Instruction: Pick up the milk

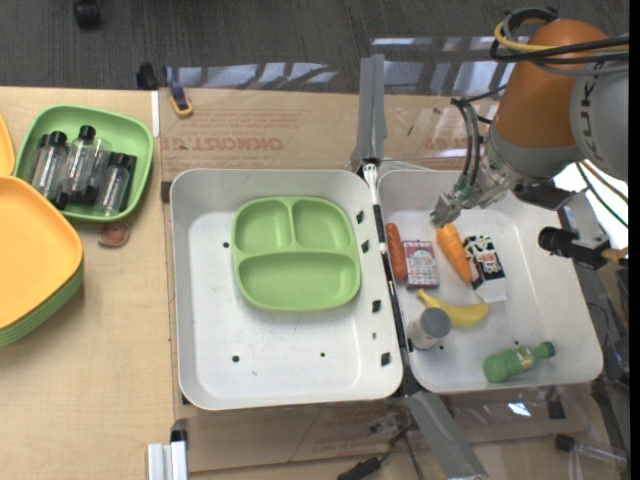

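Because the milk (487, 261) was the thing I had to pick up, I held my end effector (447, 209) over the right bin (560, 363), where the milk lay. The milk was a small carton with black and white patches, lying flat near the middle of that bin. My end effector hung near the back of the bin, a little to the left of the carton as the camera saw it, and nothing was between its tips. I could not tell if it was open or closed, because it looked too small and dark. The carrot (453, 250) lay just beside the milk, so close they seemed to touch, and I think that made the job tricky, since I could bump the carrot when I came down. A small pink box (420, 263) and a sausage (397, 250) lay further left, by the wall between the two bins. A banana (455, 310) and a grey cup (433, 324) sat in front of them, and a green bottle (518, 360) lay on its side near the front edge. The left bin (205, 358) held a green tray (296, 252) with three parts, well apart from the milk, so it was not in my way. I judged that I needed to move right a bit, so I would be over the carton and not the carrot.
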Tool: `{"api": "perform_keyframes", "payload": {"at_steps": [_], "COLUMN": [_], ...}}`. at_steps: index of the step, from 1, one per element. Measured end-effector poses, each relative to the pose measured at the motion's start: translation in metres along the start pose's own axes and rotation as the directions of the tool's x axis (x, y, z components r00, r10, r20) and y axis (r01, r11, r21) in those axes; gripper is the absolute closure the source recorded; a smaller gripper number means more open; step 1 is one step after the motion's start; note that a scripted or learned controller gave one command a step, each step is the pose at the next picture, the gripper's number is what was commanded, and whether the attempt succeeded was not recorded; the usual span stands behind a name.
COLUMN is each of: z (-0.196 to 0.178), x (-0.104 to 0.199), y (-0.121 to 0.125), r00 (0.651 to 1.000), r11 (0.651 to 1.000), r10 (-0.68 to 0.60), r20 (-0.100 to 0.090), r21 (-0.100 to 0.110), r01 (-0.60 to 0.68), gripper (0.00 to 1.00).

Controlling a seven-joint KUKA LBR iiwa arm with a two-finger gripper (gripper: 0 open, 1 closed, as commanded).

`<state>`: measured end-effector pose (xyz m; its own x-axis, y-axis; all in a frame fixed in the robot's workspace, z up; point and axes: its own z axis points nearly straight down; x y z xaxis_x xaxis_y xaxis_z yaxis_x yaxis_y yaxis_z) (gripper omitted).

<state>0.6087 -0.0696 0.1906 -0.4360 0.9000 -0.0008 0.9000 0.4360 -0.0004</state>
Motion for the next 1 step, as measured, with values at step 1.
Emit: {"api": "perform_keyframes", "payload": {"at_steps": [1], "z": [0.0182], "x": [-0.0074], "y": [-0.0707], "r00": [0.998], "r11": [0.998], "r10": [-0.068], "r20": [-0.002], "r21": [0.002], "r01": [0.068], "gripper": [1.0]}}
